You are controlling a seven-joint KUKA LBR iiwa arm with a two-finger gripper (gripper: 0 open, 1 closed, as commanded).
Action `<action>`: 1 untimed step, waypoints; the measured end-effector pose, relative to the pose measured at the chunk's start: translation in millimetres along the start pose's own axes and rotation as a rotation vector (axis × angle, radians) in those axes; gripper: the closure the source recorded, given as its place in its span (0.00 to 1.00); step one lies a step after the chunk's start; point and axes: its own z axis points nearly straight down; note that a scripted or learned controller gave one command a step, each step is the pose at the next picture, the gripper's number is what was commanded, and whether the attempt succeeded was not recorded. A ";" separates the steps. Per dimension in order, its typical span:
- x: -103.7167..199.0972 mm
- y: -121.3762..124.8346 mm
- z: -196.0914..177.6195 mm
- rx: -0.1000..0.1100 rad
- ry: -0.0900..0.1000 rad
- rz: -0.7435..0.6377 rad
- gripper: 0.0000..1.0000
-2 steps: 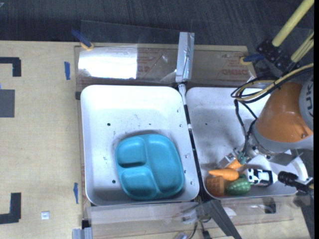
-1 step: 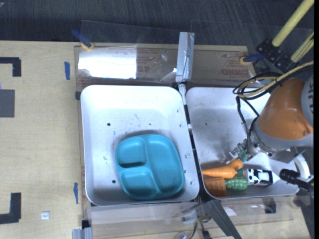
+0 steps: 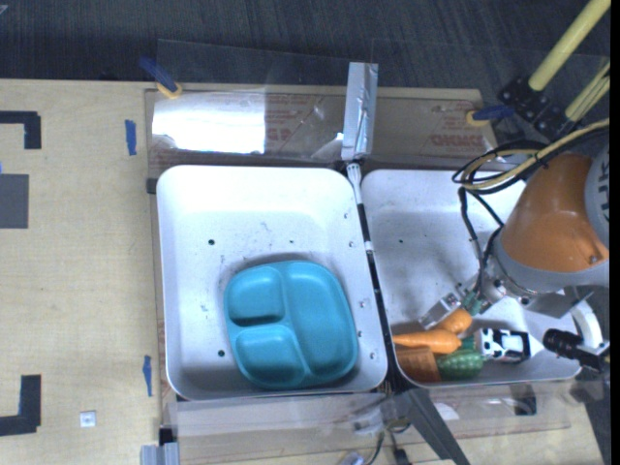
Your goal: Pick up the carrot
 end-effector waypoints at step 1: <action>16.1 -10.6 10.2 0.003 0.000 0.113 0.00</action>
